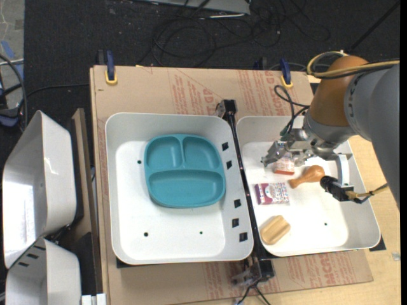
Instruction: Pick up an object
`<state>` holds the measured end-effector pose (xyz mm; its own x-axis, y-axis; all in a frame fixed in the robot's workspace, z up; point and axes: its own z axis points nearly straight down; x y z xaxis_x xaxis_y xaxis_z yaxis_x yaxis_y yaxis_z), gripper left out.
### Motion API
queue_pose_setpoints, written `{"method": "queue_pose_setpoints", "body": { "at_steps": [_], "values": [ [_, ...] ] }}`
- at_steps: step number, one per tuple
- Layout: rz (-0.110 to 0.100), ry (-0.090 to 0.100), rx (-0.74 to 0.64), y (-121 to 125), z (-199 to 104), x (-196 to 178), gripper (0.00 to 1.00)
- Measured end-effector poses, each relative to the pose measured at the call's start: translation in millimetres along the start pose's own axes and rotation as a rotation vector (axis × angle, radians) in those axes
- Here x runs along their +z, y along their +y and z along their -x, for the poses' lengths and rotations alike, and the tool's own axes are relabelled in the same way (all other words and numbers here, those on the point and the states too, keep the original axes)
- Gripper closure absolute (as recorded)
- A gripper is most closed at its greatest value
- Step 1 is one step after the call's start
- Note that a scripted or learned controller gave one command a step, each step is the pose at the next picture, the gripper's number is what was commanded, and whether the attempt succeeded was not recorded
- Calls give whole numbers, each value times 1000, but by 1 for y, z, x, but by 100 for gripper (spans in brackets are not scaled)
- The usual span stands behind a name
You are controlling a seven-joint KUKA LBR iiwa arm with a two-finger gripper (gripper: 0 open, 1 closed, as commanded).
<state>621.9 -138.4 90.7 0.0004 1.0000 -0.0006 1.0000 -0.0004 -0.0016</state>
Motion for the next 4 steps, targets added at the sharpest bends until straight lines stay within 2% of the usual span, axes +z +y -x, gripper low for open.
{"method": "queue_pose_setpoints", "body": {
  "at_steps": [1, 4],
  "values": [
    [3, 0, 0, 1, 0, -12, 100],
    [7, -1, -4, -3, -7, -143, 100]
  ]
}}
